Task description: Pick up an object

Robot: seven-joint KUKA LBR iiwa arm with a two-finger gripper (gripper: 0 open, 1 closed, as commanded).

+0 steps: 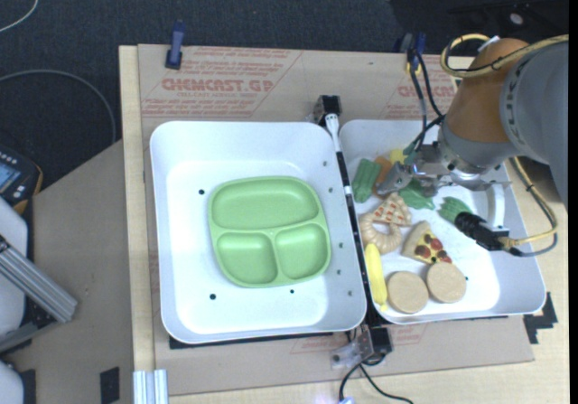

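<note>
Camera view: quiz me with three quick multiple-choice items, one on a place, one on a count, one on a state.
1. Where does the green tray lie?
A. left bin
B. right bin
C. on the bench outside the bins

2. How many compartments has the tray?
A. two
B. three
C. five

3. Where is the hand?
A. over the left bin
B. low among the toy food in the right bin
C. outside both bins

Answers: 1 A, it sits mid left bin; 2 B, one wide above two smaller; 3 B, beside the green pieces.
</note>
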